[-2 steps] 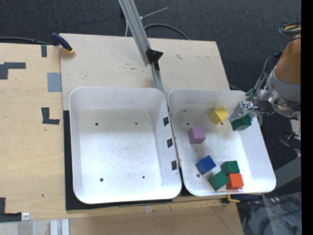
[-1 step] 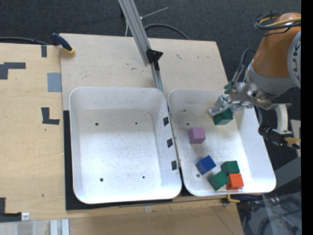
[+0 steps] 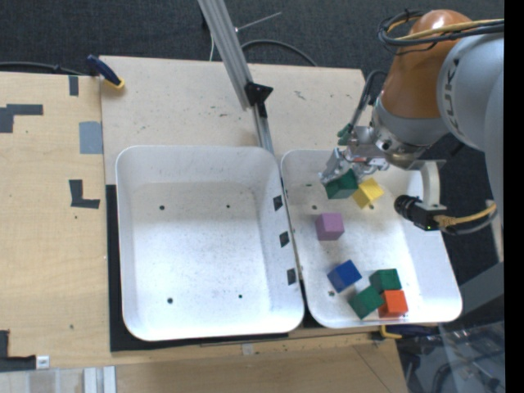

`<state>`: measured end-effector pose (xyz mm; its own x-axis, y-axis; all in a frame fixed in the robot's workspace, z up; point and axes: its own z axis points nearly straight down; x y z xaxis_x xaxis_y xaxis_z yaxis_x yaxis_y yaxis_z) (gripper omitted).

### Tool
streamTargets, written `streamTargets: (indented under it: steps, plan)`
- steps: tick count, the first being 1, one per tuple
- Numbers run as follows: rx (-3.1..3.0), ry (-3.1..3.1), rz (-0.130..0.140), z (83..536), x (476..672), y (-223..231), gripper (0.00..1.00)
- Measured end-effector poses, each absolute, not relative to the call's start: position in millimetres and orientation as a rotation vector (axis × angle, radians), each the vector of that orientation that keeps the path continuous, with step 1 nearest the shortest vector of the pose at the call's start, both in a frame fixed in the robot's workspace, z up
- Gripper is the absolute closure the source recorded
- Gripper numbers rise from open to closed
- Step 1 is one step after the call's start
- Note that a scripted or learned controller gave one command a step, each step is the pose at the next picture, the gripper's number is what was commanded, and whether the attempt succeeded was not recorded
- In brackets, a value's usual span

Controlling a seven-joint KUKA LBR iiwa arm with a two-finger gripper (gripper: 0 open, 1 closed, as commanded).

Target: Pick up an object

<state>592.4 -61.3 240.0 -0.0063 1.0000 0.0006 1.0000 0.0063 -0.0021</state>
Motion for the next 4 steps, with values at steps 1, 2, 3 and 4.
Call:
streamTargets:
  steps: [1, 2, 3, 4]
  plan:
    - [-2.212, -2.228, -0.002, 246.7, 610.8, -9.1, 1.0]
    - [-2.218, -2.223, 0.004, 236.3, 624.8, 29.7, 1.0]
    - [-2.213, -2.227, 0.0, 234.4, 651.7, 87.5, 1.0]
    - [-2.219, -2.224, 0.001, 239.0, 667.8, 99.9, 1.0]
